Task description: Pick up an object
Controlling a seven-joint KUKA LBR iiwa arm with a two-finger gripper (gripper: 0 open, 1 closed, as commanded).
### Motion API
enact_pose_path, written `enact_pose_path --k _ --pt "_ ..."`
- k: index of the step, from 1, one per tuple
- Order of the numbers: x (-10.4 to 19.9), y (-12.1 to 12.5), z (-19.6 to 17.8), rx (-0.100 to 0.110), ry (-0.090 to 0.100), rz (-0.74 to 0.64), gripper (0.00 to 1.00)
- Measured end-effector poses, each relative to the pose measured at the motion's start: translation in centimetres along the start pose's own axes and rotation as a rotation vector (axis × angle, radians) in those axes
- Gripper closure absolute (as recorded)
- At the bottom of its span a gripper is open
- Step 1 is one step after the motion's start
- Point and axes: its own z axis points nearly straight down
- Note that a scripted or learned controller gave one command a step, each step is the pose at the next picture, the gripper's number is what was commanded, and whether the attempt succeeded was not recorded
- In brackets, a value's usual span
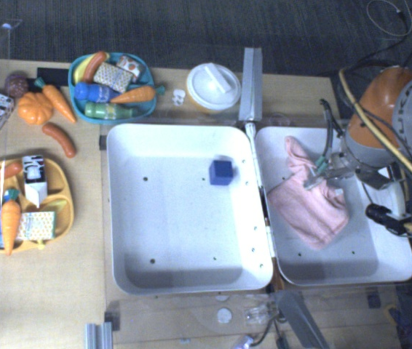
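You are looking down on the surface with two shallow white bins side by side. The left bin carries a small blue cube, sitting in the upper right part of its floor, near the wall shared with the other bin and well apart from everything else. The right bin carries a pink cloth, crumpled and spread from the upper left of that bin down toward its middle.

The arm reaches in from the right, its orange band above the wrist showing at the upper right edge of the right bin. The hand is low over the upper part of the pink cloth, its metal tips pointing left and down at the fabric. They seem to meet the cloth's surface, but you cannot tell from this angle how far apart the tips stand, nor whether any fold sits between them.

Outside the bins, along the top edge of the surface, you see a blue bowl of toy food and a white lidded container. At the far left a yellow tray carries more toy food, including a carrot and small cartons, and a toy pumpkin and a toy sausage lie loose between bowl and tray
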Motion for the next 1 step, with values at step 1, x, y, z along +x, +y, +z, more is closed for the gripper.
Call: enact_pose_path --k 1 --pt "2.94 8.19 -8.29 0.013 0.007 -0.116 1.00"
